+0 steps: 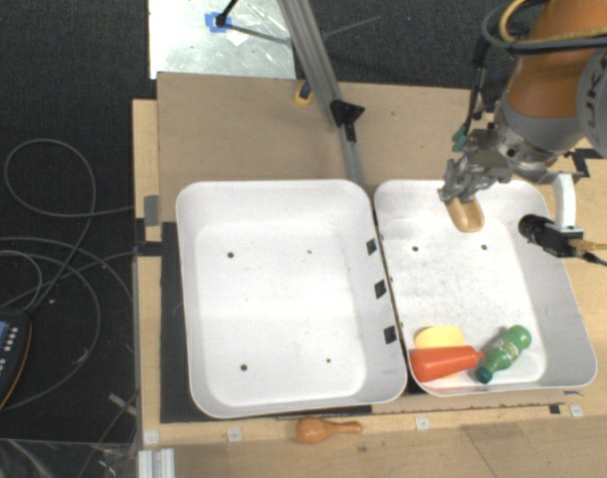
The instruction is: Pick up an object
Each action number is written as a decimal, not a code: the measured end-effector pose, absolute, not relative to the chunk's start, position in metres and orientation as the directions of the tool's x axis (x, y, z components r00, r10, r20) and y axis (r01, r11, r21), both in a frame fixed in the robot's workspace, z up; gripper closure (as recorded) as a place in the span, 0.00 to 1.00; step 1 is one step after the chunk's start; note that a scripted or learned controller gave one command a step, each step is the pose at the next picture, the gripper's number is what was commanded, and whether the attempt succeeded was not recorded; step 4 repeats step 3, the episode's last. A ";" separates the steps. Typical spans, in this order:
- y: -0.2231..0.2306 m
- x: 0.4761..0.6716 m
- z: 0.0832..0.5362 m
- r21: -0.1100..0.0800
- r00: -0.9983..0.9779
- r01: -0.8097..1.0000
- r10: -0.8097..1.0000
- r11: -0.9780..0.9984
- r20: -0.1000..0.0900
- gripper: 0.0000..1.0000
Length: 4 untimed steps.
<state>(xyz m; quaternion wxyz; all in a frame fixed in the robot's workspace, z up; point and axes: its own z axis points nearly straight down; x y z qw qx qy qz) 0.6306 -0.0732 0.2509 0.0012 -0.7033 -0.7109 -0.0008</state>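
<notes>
Camera view: the arm (557, 58) reaches in from the right, wrist bent down over the far edge of the right bin (557, 297). Its pincer (465, 195) pinches a tan piece (468, 214) that hangs between the fingers, above the bin's far end. At that bin's near edge lie a yellow object (438, 337), an orange carrot (445, 361) and a green bottle (503, 353). The left bin (274, 297) adjoins it on the table (234, 127).

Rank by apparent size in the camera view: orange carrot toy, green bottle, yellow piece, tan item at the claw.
1. Orange carrot toy
2. Green bottle
3. Yellow piece, partly hidden, and the tan item under the claw: too alike to rank.
</notes>
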 end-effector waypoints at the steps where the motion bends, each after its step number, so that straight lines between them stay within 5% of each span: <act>1: -0.013 0.611 0.246 -0.001 -0.011 1.000 1.000 0.011 0.003 1.00; 3: 0.081 0.585 0.250 0.000 -0.011 1.000 1.000 0.011 0.002 1.00; 4: 0.081 0.585 0.250 0.000 -0.011 1.000 1.000 0.011 0.002 1.00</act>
